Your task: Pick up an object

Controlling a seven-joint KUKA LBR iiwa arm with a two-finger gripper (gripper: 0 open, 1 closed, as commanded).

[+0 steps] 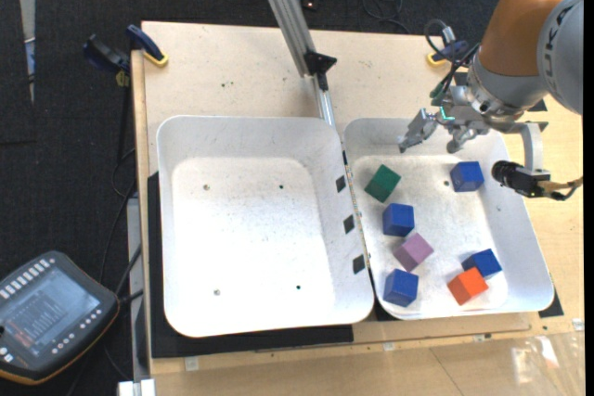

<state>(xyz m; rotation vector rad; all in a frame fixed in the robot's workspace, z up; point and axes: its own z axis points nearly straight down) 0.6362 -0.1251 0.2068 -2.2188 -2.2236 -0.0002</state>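
Hovering over the far end of the right bin [520, 227], the gripper [434, 133] has its fingers apart with nothing between them. Closest target is probably the green block [381, 183], a small stiff cube that looks light, so pinching two flat opposite faces should work. Count: four blue blocks, one green, one purple, one orange, all in that bin.

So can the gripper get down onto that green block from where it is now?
Probably yes. The gripper hangs over the far end of the right bin, holding nothing. The green block sits just nearer, apart from the blue block beside it, with nothing above it.
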